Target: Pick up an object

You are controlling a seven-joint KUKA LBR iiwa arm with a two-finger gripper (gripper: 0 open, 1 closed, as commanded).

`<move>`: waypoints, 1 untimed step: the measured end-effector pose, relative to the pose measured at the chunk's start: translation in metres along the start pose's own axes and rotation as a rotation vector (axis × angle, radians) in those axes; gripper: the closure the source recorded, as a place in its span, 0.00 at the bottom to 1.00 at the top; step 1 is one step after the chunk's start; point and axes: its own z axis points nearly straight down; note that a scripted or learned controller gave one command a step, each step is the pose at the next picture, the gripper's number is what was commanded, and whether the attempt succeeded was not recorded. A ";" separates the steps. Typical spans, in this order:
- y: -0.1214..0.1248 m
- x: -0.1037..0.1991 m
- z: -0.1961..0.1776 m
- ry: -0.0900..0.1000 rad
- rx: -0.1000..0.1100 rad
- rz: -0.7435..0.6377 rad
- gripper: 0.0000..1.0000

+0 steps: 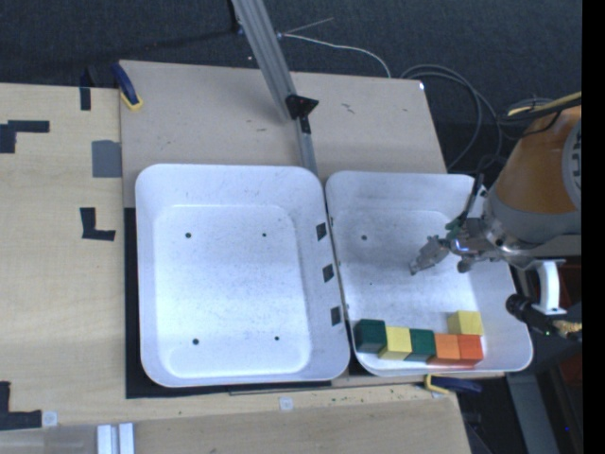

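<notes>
Along the front wall of the right bin (397, 206) several small blocks lie in a row: a dark green block (370, 334), a yellow block (398, 340), another green one (422, 343), and two orange blocks (458, 349). A second yellow block (465, 323) sits just behind the orange ones. My gripper (440, 262) hovers over the middle right of this bin, behind the row and apart from it. Its fingers are spread open with nothing between them.
The left bin (227, 272) stands beside the right one, their rims touching. A grey metal post (269, 50) slants across the bench behind the bins. Cables trail at the back right. The arm's grey and orange body (539, 187) overhangs the right bin's right edge.
</notes>
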 end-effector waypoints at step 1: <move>-0.032 0.051 0.070 0.000 -0.006 -0.005 0.00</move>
